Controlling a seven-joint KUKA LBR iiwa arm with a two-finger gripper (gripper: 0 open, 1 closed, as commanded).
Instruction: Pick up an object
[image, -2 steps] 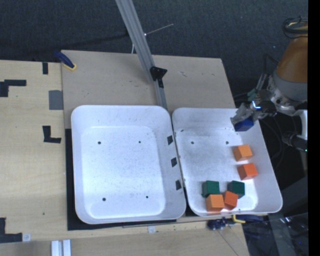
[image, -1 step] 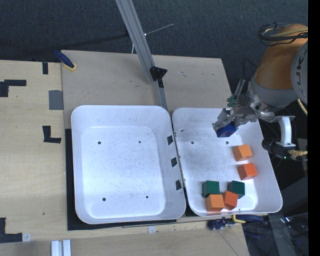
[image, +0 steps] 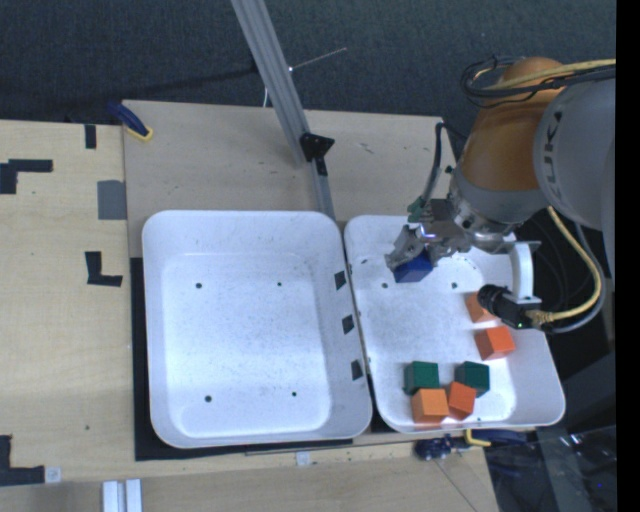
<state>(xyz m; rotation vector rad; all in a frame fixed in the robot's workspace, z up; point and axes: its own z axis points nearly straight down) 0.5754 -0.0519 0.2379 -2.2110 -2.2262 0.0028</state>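
My gripper (image: 414, 256) hangs over the back part of the right bin (image: 385, 330). It is shut on a small blue block (image: 411, 268), which sits between the fingertips, just under the grey wrist. Several other blocks lie in the same bin. Two orange ones (image: 494, 343) rest by the right wall, one of them partly hidden behind a black fitting on the arm (image: 500, 300). Two green blocks (image: 421, 376) and two more orange blocks (image: 430, 404) cluster at the front.
The left bin (image: 160, 300) stands beside the right one, and the two rims touch in the middle. A slanted metal pole (image: 285, 85) comes down to the bins' back edge. Cables loop off the arm at the right.
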